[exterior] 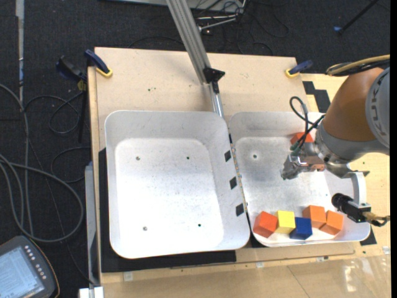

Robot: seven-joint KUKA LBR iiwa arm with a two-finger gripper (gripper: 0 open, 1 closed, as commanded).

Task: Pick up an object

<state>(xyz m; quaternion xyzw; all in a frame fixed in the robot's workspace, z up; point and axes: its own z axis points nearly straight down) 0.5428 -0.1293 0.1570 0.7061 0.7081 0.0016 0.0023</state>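
1. Five blocks sit at the right bin's (248, 129) six o'clock edge: orange block (265, 223), yellow block (286, 220), blue block (303, 228), two more orange.
2. Gripper (290, 169) hovers toward three o'clock; its grip state cannot be told.

Robotics lab: plywood bench (161, 82) (clamped corners), loose cables (37, 141), teach pendant (22, 272).

- Wooden board (161, 79) beneath two white bins.
- Blue-and-yellow clamps (98, 63) at its far corners.
- Metal pole (186, 27) slanting over it.
- Cables (37, 110) on dark carpet, left.
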